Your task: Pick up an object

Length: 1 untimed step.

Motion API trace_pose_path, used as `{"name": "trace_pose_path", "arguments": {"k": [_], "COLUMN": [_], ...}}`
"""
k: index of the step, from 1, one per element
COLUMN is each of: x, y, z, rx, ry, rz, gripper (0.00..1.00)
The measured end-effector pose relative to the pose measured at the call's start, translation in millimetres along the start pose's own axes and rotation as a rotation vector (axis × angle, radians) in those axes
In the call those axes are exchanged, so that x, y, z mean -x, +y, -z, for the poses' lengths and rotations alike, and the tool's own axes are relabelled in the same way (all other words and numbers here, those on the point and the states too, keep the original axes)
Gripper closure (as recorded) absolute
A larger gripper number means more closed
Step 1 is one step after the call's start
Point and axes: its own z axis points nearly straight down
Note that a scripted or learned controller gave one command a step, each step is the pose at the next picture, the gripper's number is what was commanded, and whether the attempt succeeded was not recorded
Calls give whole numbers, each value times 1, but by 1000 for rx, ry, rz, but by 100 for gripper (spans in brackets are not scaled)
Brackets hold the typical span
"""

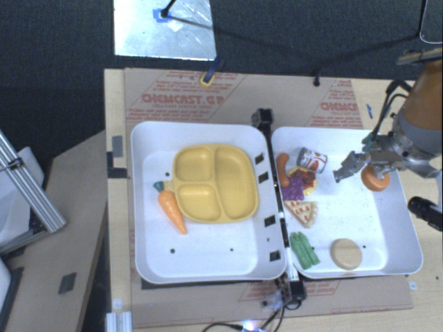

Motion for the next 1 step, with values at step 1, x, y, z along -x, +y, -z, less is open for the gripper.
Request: {"name": "trace_pose_path", "arguments": {"k": [1], "x": [0], "y": [2], "z": [6], "rx": [11], "ry": [-2], "rz": [2], "gripper": [0]}}
